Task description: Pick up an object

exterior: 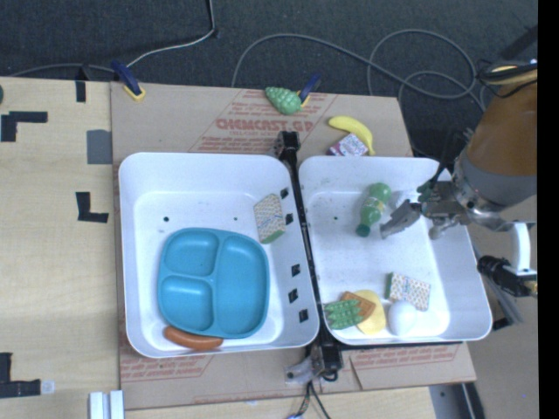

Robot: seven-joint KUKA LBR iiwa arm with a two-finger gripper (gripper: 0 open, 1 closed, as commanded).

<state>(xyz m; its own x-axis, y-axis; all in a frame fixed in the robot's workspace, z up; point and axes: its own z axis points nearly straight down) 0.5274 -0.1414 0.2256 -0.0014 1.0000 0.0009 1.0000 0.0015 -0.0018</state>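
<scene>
1. Over the right bin [454, 260], the tool [417, 218] hangs at the end of the grey and orange arm [507, 138], which comes in from the right side.
2. Its two dark fingers are spread apart, and nothing sits between them.
3. Just beside the tool, to its left, a green bottle [374, 206] lies on the white floor of the right bin. One finger tip is very near the bottle, but I cannot tell if they touch.
4. Near the front of the same bin lie a small patterned bag [410, 289], a white ball [403, 318], a yellow piece [374, 314] and a green toy [343, 312], all close together.
5. Next door, the left bin [140, 234] holds a blue plate [212, 284] with three parts.
6. An orange sausage [193, 339] lies at the front edge of the blue plate.
7. Another patterned bag [270, 216] leans by the wall between the two bins.
8. Behind the bins, a banana [353, 131] and a green leafy toy [283, 99] rest on the brown tabletop [175, 120].
</scene>
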